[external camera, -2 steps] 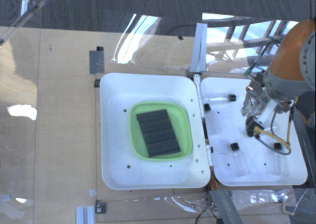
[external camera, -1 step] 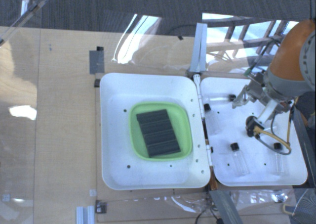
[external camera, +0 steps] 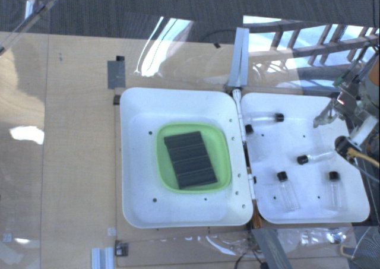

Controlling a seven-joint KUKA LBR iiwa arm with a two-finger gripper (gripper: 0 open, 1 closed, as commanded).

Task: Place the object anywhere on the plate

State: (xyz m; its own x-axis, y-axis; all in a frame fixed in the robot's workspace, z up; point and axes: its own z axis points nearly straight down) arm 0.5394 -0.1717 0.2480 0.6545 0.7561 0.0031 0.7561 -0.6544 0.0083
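Camera view: small clear black-capped vial (external camera: 316, 157) lying in right white bin (external camera: 356, 217), well apart from square green plate (external camera: 222, 149). Likely light, slick, roll-prone, fragile; best pinched mid-body. Gripper (external camera: 328, 118) spread: cannot tell.

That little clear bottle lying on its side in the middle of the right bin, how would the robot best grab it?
Probably from straight above, fingers closing across the clear body of the bottle, not the black cap. It lies flat, cap toward the plate, with bare bin floor on both long sides, so the fingers have room there.
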